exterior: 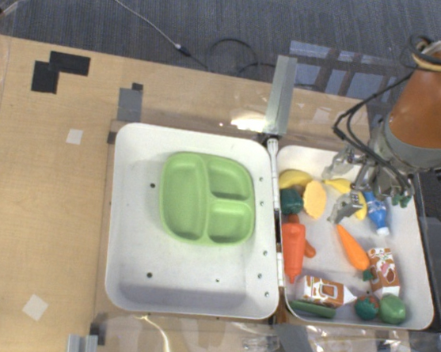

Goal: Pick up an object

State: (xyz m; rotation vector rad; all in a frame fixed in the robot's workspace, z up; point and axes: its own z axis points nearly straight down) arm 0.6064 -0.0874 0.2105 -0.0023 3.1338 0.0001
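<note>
Nearest the camera, a small printed carton (323, 291) lies at the right bin's (424, 268) front edge. Behind it, mid-bin, lies the orange carrot (353, 248): tapered, smooth, probably light stiff plastic, best pinched across its thicker middle. The tool (350, 205) hangs just behind it, fingers seemingly apart and holding nothing, though blurred.

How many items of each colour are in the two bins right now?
Green: 4 (divided plate, two round pieces, dark piece)
Yellow: 2
Orange: 2
Cartons: 2
Blue bottle: 1
Total: 11
</note>
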